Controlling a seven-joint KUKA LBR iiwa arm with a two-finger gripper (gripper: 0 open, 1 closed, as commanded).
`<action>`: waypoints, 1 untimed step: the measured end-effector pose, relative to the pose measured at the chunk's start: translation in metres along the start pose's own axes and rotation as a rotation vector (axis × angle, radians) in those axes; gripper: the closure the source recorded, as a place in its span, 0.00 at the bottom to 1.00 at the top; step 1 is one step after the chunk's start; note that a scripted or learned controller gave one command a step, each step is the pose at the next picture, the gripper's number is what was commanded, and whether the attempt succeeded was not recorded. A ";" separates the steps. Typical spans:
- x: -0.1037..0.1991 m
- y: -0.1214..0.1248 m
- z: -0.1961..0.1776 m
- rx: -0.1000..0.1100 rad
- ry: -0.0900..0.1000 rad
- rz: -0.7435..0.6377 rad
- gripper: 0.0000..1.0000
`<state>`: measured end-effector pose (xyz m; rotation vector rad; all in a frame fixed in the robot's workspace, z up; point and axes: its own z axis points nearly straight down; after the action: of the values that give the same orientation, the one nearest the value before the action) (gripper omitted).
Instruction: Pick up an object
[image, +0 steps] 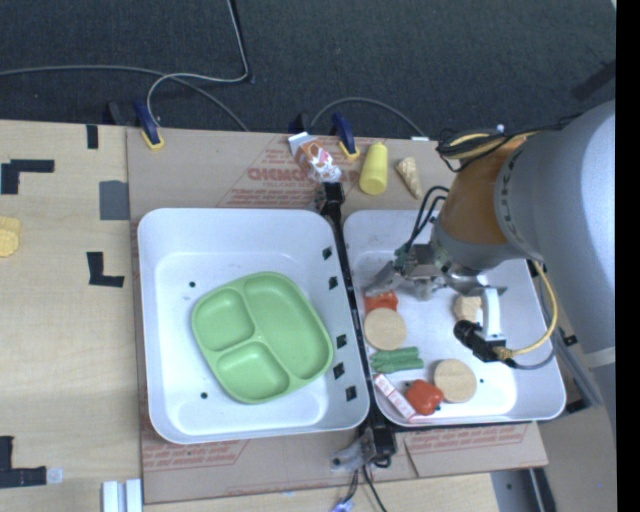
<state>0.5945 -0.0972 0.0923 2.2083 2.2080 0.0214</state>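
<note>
The worktop (60, 350) carries two white bins side by side. The left bin (160, 240) holds a green divided plate (261, 336), set at a slant. The arm (560, 210) reaches over the right bin (540, 405), its jaws (392, 272) low near the bin's left wall; whether they are spread or pressed together cannot be told. Just below them lies a small orange piece (381, 300), then a tan round disc (385, 328), a green bean-like strip (394, 359) lying roughly left to right, a second disc (454, 379) and a red tomato-like piece (423, 397).
</note>
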 end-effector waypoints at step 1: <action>-0.004 -0.007 0.000 0.000 0.002 -0.001 0.00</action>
<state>0.5875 -0.1008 0.0925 2.2078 2.2101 0.0241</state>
